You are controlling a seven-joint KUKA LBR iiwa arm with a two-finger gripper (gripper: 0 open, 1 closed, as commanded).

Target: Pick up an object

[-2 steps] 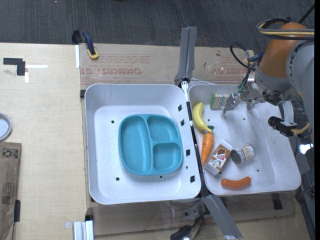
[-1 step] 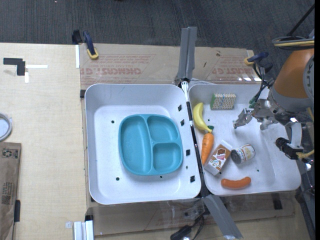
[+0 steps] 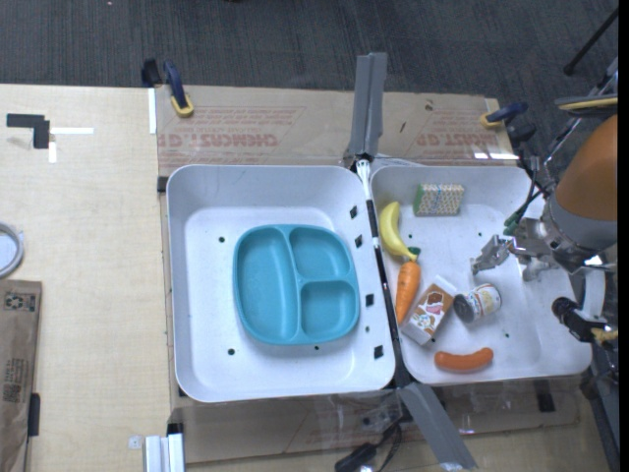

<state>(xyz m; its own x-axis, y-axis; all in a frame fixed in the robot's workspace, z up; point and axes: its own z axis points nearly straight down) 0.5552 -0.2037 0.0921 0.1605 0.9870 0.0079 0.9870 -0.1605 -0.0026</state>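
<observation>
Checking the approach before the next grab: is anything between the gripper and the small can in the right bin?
Nothing visible blocks it. The gripper sits just above the can, with bare bin floor between them. The snack box lies to the can's left, the sausage below.

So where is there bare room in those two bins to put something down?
Left bin: bare floor rings the blue divided tray. Right bin: a patch between sponge, gripper and banana. Its left side is crowded: carrot, carton, can, sausage.
</observation>
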